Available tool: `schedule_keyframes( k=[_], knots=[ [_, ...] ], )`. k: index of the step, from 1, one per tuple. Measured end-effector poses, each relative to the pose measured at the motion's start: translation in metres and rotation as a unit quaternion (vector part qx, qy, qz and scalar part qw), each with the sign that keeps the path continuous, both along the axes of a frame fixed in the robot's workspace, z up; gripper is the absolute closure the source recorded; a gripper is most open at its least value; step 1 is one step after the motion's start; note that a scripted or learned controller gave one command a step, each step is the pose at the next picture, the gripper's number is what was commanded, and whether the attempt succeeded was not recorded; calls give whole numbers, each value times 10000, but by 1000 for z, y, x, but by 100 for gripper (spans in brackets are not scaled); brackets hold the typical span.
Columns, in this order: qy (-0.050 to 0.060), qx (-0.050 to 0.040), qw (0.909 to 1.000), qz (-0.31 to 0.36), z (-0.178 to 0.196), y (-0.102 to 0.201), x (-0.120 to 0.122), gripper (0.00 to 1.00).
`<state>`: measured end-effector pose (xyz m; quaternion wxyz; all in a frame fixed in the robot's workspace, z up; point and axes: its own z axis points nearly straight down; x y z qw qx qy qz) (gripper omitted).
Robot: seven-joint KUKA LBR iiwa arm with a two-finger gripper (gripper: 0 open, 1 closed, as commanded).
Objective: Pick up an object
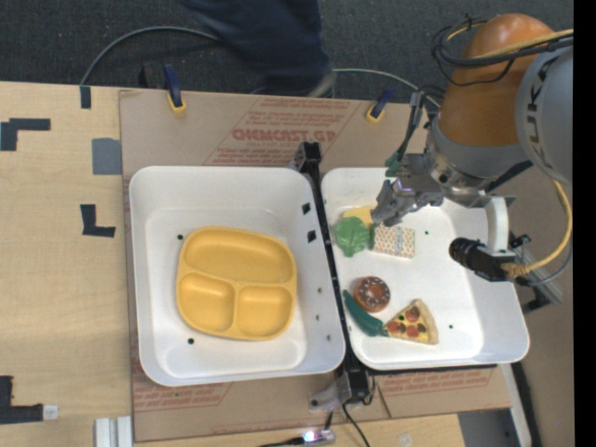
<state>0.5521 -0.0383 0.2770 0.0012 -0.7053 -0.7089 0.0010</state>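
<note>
Pizza slice (pixel 413 324): nearest the camera, at the right bin's (pixel 498 329) front, beside the donut (pixel 372 293).
Target (judged): green toy (pixel 353 236), at the right bin's left side, touching the patterned block (pixel 395 241).
Pincer (pixel 386 209): just above-right of the green toy; whether clenched or released cannot be told.
Step (judged): approach.
Next move: descend, centre, clench.
Left bin (pixel 149 250): holds the yellow tray (pixel 237 281).

We see our grey arm (pixel 521 91) reaching in from the right, its orange band uppermost and the wrist bent down and to the left. Our gripper (pixel 386 209) hangs low at the end of it, its dark fingers pointing down-left.
</note>
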Motion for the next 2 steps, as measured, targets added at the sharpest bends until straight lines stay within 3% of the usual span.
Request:
schedule_keyframes(
  k=[2],
  knots=[
    [-6,-3,10000,1,-9,108,6,100]
  ],
)
